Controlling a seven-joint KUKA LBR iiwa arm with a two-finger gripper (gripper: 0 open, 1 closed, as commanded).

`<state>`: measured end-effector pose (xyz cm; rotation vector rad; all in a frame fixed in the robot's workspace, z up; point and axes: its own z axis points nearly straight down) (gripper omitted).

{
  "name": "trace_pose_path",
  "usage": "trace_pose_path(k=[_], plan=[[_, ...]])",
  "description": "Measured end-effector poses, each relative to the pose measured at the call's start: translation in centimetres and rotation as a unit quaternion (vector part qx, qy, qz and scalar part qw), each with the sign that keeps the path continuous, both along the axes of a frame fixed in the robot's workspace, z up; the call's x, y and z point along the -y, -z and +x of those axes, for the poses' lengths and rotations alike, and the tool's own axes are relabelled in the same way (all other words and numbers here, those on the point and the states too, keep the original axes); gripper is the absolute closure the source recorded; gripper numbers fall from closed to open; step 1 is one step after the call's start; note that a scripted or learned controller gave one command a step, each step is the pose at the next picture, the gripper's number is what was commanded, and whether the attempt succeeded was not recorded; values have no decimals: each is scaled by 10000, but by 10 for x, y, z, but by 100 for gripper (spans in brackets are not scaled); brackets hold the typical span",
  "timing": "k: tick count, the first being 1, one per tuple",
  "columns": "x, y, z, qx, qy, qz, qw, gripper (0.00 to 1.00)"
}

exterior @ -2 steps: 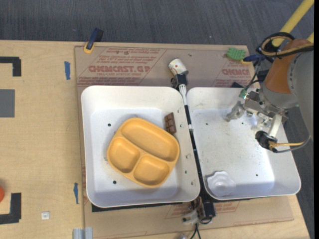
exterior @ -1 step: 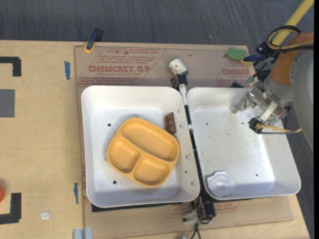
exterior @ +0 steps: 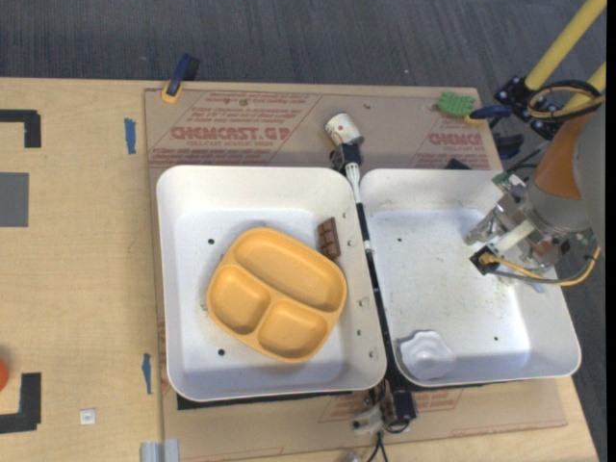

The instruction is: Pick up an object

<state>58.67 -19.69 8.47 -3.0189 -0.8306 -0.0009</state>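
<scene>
Printed cardboard (exterior: 231, 128) under bins (exterior: 192, 205) on wooden bench (exterior: 77, 258); floor (exterior: 289, 17) perhaps carpet.

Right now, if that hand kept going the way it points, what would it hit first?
Probably the bare floor of the right bin: the hand seems to point downward over it, though depth is unclear. The small white thing lies off to the side.

White left bin (exterior: 188, 210) and right bin (exterior: 443, 277) sit side by side on printed cardboard (exterior: 241, 114), blue clamp (exterior: 179, 75) far left, green clamp (exterior: 454, 104) far right.
</scene>
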Motion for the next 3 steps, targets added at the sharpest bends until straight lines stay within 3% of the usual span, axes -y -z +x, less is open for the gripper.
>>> trace_pose_path(k=[1, 2, 3], plan=[[1, -10, 0, 5, -12, -22, 10000, 100], [26, -71, 68, 18, -251, -53, 9997, 100], [26, -128, 73, 31, -2528, -58, 9675, 100]])
